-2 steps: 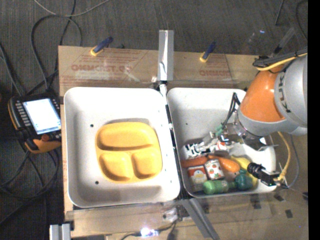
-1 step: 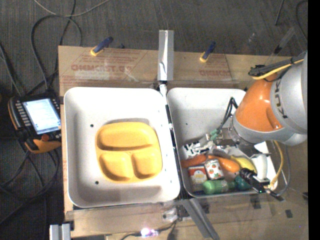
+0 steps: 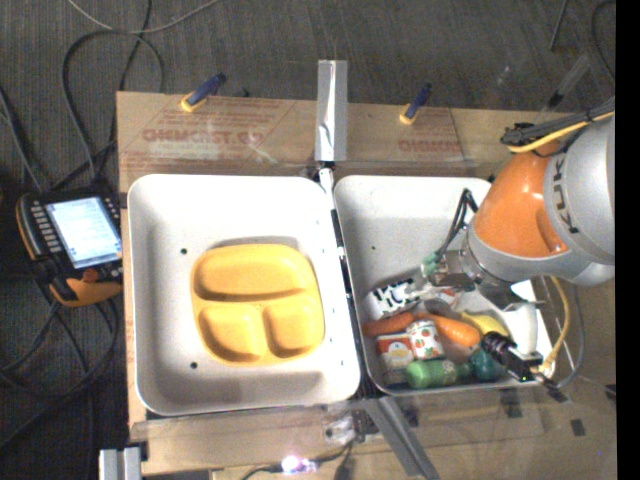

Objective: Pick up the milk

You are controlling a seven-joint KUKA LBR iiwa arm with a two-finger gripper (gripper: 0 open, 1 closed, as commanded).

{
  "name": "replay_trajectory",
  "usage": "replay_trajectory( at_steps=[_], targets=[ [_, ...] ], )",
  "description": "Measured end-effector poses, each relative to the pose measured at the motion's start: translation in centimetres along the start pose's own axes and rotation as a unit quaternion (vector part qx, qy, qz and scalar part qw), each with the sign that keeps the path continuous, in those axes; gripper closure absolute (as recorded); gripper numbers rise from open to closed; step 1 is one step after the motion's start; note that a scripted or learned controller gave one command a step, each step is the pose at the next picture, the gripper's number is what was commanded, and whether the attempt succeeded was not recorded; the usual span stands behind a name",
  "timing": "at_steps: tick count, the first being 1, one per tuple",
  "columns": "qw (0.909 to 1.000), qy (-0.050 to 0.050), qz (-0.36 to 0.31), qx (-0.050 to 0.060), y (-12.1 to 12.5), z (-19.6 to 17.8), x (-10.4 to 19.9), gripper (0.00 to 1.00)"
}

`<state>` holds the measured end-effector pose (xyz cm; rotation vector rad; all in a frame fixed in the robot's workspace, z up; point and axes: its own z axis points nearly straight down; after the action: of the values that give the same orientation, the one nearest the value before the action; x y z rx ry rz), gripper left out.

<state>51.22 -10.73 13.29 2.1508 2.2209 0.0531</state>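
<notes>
The milk (image 3: 397, 294), a small carton with black-and-white cow patches, lies on its side on the floor of the right bin (image 3: 400, 203), toward that bin's 8 o'clock area, close to the wall shared with the left bin (image 3: 165, 208). Gripper (image 3: 437, 280) sits just at the carton's 2 o'clock, low in the bin; whether anything is between its parts, or whether it touches the carton, cannot be told from this slant — jaw state unreadable, hidden under the wrist. Arm (image 3: 590, 193) enters from 3 o'clock, grey shell with the orange band (image 3: 515, 213) covering the bin's right half. Other contents crowd the bin's 6 o'clock edge: a carrot (image 3: 455, 330) at the milk's 4 o'clock, an orange piece (image 3: 392, 323) directly below the carton, a small red-and-white box (image 3: 410, 344) under that, a green bottle-shaped item (image 3: 432, 373) along the near wall, a dark teal item (image 3: 484, 365) next to it, and a yellow item (image 3: 488, 323) partly hidden beneath the wrist. Left bin holds a yellow compartment tray (image 3: 258, 301), centred, well apart from the milk. At 9 o'clock off the bench, a handheld pendant (image 3: 72, 233) with a lit screen rests on the floor.
</notes>
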Motion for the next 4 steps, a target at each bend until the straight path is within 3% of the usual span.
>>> replay_trajectory(
  at_steps=[1,2,3,4],
  targets=[
    [1.0,0.001,0.0,0.002,-0.1,0.2,0.0,0.0],
    [0.9986,0.004,0.042,0.032,-0.2,-0.4,-2.2,0.0],
    [1.0,-0.006,-0.002,0.001,-1.4,2.2,-0.1,0.0],
    [0.9982,-0.002,-0.06,0.0,-1.2,2.2,-0.7,0.0]
  ],
)
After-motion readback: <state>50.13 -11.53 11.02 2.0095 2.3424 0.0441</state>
